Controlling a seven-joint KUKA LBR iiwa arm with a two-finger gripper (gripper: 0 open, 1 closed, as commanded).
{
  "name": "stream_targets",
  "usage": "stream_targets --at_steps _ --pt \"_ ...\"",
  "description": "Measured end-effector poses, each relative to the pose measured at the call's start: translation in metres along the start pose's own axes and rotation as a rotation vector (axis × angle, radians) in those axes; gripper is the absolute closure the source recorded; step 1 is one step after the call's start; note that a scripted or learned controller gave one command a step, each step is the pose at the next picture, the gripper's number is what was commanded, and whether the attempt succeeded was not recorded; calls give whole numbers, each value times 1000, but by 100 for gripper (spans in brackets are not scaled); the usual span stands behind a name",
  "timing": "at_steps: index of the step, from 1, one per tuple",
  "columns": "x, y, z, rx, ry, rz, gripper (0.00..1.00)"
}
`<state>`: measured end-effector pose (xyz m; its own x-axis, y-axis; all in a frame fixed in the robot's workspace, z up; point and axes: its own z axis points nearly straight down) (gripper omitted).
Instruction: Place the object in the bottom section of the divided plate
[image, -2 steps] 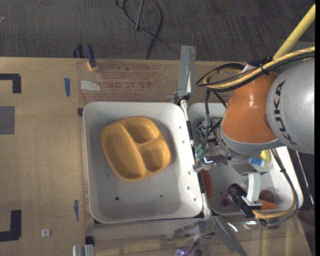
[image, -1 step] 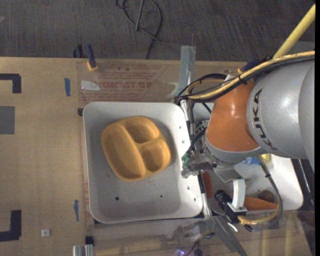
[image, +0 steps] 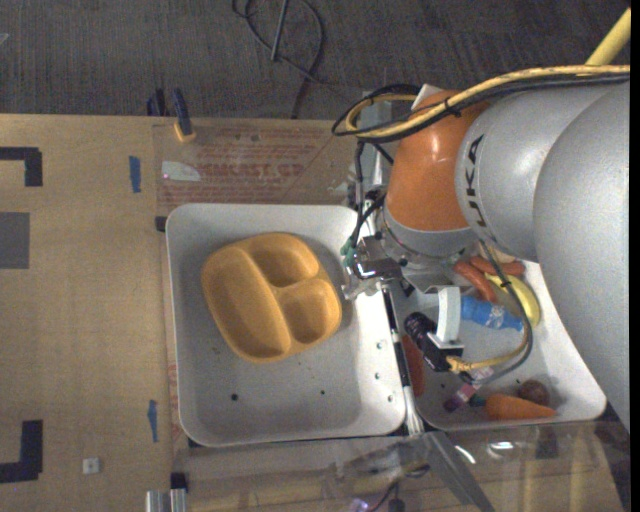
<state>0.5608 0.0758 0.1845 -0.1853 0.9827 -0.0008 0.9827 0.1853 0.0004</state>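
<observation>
The grey arm (image: 560, 180), orange band above its wrist, sits closest to my camera and reaches in from the right of the yellow divided plate (image: 270, 295). Its gripper (image: 358, 270) hangs just beside the plate's right edge, and I cannot tell whether it is open, closed or carrying anything. The plate lies in the left bin (image: 300, 400). Further right of the plate, in the right bin (image: 578, 378), lie a carrot (image: 515, 406), a blue-and-white bottle (image: 478, 316) and a yellow piece (image: 527, 300). I cannot tell which is the object.
</observation>
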Motion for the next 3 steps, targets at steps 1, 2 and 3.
stream_targets --at_steps 1,2,3 --pt "-56 -62 -48 3 1 57 100" --pt "1 -83 -29 3 2 -101 100" --pt "-44 -9 -160 -3 -1 -233 100"
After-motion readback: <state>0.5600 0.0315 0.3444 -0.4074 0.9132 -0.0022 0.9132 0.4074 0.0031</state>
